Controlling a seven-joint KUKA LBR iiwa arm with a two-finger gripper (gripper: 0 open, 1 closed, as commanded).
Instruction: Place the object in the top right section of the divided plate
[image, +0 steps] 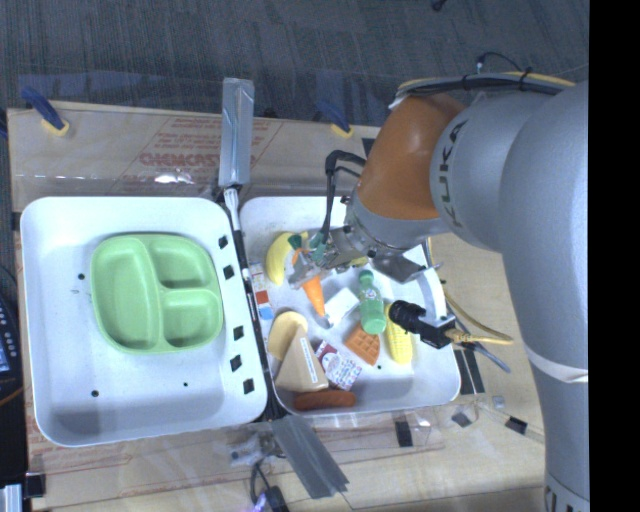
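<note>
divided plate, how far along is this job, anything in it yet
Nothing looks done: the green divided plate in the left bin holds nothing in its top right section. In hand: the gripper is down in the right bin among the toy food, by the banana and carrot; a grasp isn't visible. Left: pick, carry across, place.
</note>
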